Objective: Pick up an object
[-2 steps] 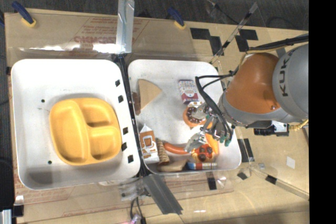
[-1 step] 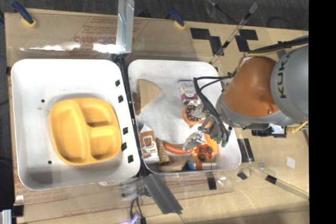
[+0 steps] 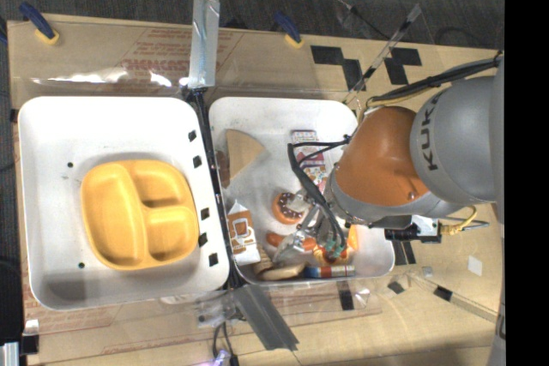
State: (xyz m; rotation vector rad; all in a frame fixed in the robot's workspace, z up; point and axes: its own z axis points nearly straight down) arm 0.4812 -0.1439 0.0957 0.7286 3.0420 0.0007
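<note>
Two white bins sit side by side on the bench. Nearest the camera, along the lower wall of the right bin [image 3: 257, 111], lies a crowded cluster of small objects [image 3: 296, 257]: a tan rounded piece at the bottom edge, an orange item, a small carton [image 3: 241, 237] with brown print leaning against the divider, and a round orange-and-white piece [image 3: 287, 204] just above them. The gripper [image 3: 310, 229] is lowered into this cluster, touching or just over the items; clutter and cables hide its tips, so finger state cannot be told, and no object is seen between them. The grey arm [image 3: 455, 141] with its orange band reaches in from the right. The left bin [image 3: 43, 124] holds a yellow divided tray [image 3: 137, 214], lying flat near its middle. Farther back, a silver strip [image 3: 202, 43] stands at the junction of the bins, with blue clamps on the cardboard edge.
</note>
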